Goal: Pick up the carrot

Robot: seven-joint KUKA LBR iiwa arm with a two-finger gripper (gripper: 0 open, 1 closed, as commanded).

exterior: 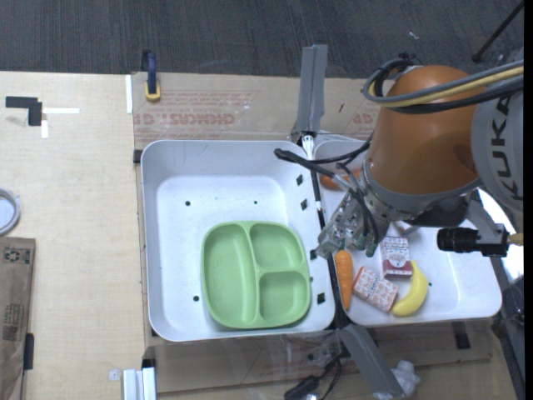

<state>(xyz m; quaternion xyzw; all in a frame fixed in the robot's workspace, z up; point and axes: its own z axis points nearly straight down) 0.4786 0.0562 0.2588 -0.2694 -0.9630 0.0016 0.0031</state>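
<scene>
The carrot (343, 278) lies lengthwise in the right bin (466, 307), pressed against that bin's left wall, so the wall crowds one side of it. The end effector (348, 233) hangs just above the carrot's top end, probably lined up for a grasp; whether it is open or has hold of anything I cannot tell. A small packet (374, 288) and a banana (411, 292) lie just beside. The green plate (256, 273) sits in the left bin (166, 223).
</scene>
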